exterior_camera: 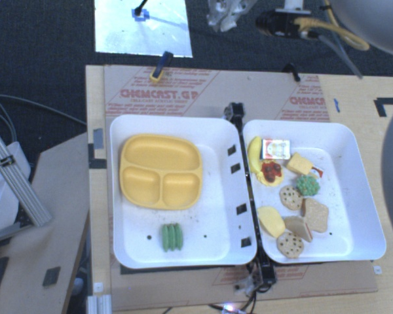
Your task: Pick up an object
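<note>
Because the toy foods crowd together in the right bin point(363, 175), cookie point(290, 197) touching bread slice point(315, 215), the gripper point(227, 6), whose state I cannot tell, may snag two or slip.

One fixed camera looks down at a slant on both bins point(360, 175) from above.
</note>
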